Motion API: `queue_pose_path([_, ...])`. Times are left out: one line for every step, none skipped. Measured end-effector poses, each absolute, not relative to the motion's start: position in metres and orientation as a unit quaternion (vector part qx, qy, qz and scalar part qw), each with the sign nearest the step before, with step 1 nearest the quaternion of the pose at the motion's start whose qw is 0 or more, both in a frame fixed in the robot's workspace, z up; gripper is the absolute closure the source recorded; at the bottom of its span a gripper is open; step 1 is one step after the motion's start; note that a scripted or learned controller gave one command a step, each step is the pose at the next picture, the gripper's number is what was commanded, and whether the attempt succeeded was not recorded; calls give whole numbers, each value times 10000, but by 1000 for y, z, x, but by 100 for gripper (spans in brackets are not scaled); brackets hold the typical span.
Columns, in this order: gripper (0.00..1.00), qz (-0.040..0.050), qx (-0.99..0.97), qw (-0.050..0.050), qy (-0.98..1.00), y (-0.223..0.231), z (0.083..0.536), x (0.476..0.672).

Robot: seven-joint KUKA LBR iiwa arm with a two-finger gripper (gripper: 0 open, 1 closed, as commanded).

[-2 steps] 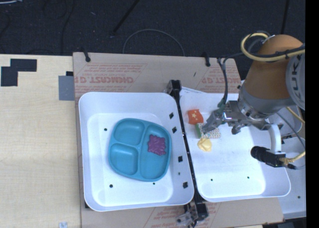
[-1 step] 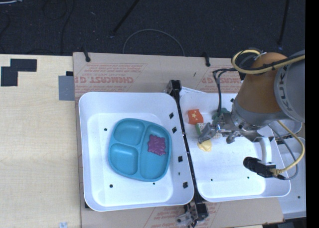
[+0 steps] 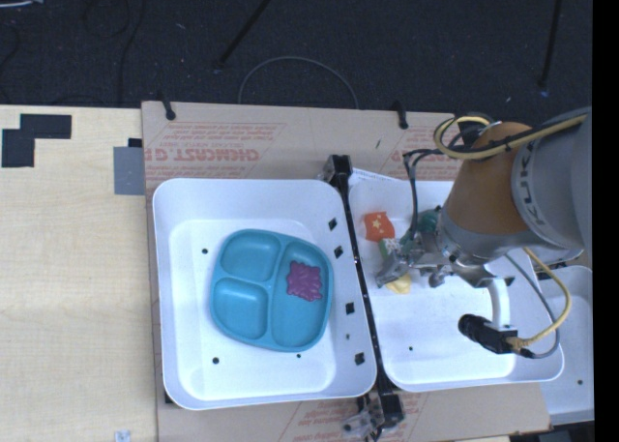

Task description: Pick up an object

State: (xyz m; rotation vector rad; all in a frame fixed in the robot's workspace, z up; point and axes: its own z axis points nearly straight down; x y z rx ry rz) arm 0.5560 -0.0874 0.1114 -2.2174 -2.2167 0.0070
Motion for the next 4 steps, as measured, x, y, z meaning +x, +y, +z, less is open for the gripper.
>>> queue_pose_path([100,20,-7096,30,-7046,-89,124,556])
queue_pose_path([100,-8,-7087,-11,-7055,-96,185,560])
queue_pose_path([100,-6,-7069,-4,-7073,-88,232,559])
queue_pose_path([100,-2,-7071,-2,-7071,-89,265,559])
